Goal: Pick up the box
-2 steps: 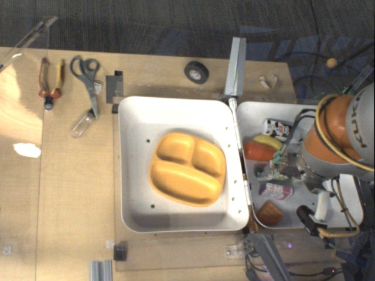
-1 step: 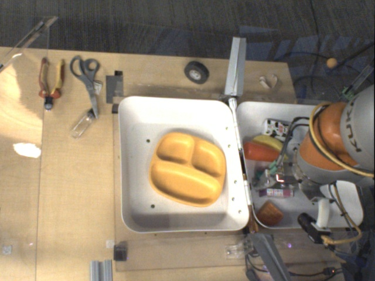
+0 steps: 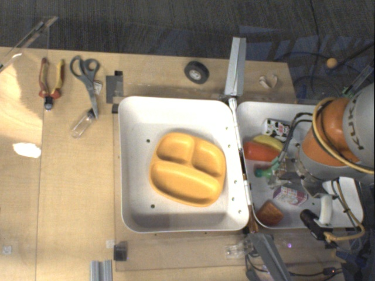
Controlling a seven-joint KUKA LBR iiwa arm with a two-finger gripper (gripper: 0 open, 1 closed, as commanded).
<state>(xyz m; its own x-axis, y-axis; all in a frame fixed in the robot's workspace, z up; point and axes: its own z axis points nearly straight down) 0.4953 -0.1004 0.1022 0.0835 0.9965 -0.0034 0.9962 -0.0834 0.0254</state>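
Tan wooden bench (image 3: 70,204) carries left white plastic bin (image 3: 135,157) holding a yellow moulded insert (image 3: 187,167); gripper (image 3: 288,171) over crowded right bin (image 3: 258,113), jaw state indeterminable.

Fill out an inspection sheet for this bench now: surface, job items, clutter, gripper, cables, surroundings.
Surface: wooden bench bearing two white bins, the left bin and the right bin.
Job's things: box cannot be told for sure; a small white printed item lies at the right bin's far edge.
Clutter: large yellow moulded piece in the left bin; red-orange item, green item, purple-white packet and brown item in the right bin.
Gripper: hidden under the arm; state cannot be told.
Cables: black cables by the wrist.
Surroundings: scissors, red-handled pliers, tape roll on the bench.
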